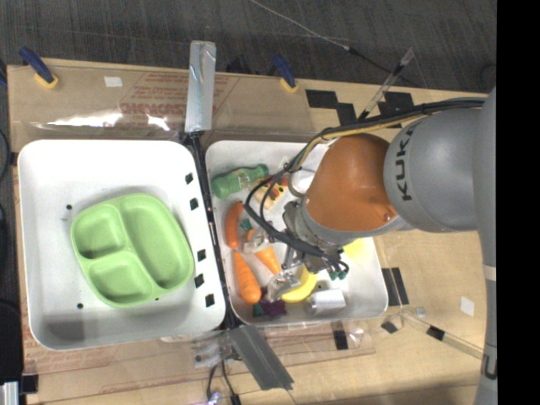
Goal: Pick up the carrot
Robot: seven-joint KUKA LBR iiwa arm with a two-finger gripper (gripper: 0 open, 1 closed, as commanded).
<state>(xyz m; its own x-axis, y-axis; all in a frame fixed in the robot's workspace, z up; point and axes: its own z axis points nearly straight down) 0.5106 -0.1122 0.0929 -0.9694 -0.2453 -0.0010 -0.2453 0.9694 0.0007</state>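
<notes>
Several orange pieces lie along the left side of the right bin (pixel 371 287). A long carrot (pixel 246 280) rests near the front left corner, and a second orange piece (pixel 232 223) lies just behind it by the divider. A smaller orange piece (pixel 268 259) sits closer to the middle. My gripper (pixel 289 274) hangs low over the bin's front middle, just right of the long carrot and beside the small orange piece. The arm's orange band and wrist cover the bin's centre and hide what lies beneath.
A green bottle (pixel 238 179) lies at the right bin's back left. A yellow item (pixel 300 291), a white block (pixel 329 299) and a dark purple item (pixel 270 309) crowd the front. The left bin (pixel 42 226) holds a green divided plate (pixel 131 248).
</notes>
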